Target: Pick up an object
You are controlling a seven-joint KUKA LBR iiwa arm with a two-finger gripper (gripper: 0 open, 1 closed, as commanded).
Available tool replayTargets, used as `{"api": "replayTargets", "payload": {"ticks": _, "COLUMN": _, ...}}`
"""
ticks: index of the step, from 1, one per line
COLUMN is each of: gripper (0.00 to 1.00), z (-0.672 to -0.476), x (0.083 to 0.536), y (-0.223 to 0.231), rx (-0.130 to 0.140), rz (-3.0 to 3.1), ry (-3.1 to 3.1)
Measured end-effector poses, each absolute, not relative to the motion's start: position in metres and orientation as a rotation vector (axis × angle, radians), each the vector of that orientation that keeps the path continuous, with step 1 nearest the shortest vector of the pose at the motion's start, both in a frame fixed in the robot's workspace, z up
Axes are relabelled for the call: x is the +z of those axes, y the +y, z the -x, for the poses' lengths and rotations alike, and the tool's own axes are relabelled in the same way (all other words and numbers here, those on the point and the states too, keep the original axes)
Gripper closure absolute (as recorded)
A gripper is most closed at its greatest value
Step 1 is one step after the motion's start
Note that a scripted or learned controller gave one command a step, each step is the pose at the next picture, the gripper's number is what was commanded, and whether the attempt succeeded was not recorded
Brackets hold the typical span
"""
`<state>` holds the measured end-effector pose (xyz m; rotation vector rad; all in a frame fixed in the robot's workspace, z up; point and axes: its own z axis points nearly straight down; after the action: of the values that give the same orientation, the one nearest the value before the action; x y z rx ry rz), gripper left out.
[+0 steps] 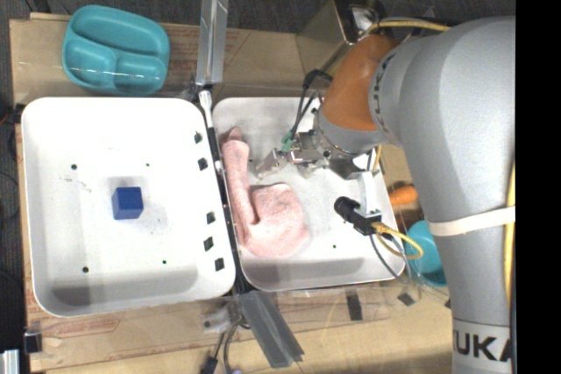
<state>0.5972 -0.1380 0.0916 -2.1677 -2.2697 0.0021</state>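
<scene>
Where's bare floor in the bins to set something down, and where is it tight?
The left bin is mostly bare around the blue cube: wide floor on every side of it. The right bin is crowded: the pink cloth fills its left half, with the gripper over the middle. Only a narrow strip along its near wall is free.

bright, even overhead light; the white bins (53, 136) glare slightly, soft shadows pool along their near walls, focus mildly soft.
</scene>
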Motion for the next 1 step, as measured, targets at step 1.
{"api": "replayTargets", "payload": {"ticks": 1, "gripper": 0.0, "z": -0.5265, "x": 0.0918, "y": -0.125, "rx": 0.0, "rz": 2.028, "ry": -2.397}}
